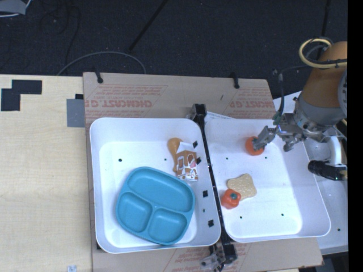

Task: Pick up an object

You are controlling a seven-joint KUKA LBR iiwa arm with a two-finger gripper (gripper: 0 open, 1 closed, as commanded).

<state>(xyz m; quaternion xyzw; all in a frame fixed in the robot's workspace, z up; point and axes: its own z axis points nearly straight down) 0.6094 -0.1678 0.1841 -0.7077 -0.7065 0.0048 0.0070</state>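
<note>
Right bin (283,220) holds an orange ball (253,145) beside the spread gripper (276,139).

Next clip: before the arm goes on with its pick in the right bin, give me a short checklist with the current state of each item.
1. End effector is over the right bin: ok.
2. A target is close: the orange ball lies just beside the end effector: ok.
3. Ball is clear of neighbours: the biscuit and the orange toy lie apart from it, nearer the front: ok.
4. Ball is gripped: cannot tell.
5. Ball has room from the bin walls: ok.
6. Left bin things, the blue tray and the packet, are out of the way: ok.
</note>
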